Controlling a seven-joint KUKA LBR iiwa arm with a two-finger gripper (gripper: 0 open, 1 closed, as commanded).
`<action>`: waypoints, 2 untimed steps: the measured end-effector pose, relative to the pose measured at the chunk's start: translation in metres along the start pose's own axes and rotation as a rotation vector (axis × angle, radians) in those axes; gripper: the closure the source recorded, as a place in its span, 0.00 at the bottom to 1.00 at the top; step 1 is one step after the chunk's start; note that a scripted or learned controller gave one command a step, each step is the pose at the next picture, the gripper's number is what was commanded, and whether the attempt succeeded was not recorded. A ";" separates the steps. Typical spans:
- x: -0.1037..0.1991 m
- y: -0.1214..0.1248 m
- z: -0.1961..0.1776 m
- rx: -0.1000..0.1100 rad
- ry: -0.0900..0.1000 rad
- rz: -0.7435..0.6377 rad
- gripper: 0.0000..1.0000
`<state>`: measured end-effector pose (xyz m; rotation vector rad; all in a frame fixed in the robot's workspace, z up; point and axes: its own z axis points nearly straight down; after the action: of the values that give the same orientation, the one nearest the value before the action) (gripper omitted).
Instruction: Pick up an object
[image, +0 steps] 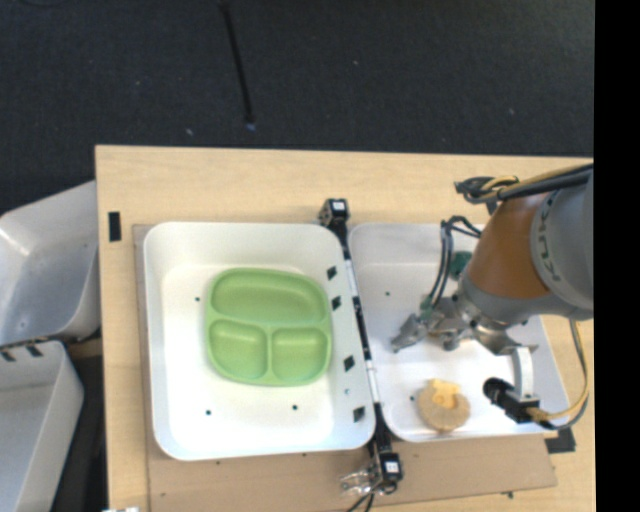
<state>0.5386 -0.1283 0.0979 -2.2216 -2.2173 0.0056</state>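
Observation:
A small round tan object with a yellow top (442, 404) lies near the front edge of the right bin (400, 255). My gripper (425, 338) hangs over the middle of that bin, just behind and slightly left of the tan object and apart from it. Its two grey fingers (404, 334) are spread, and only the white bin floor is visible between them. The arm's orange band (505, 250) rises behind it to the right.
A light green divided plate (268, 325) lies in the left bin (170, 400). A ridge with black clips (352, 320) separates the two bins. Cables and a black fitting (505, 395) hang by the right bin's front right corner.

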 end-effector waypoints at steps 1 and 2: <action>-0.001 0.002 -0.013 -0.008 0.000 0.007 1.00; -0.005 0.001 -0.057 -0.010 -0.001 0.007 1.00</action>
<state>0.5400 -0.1330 0.1546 -2.2346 -2.2152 -0.0042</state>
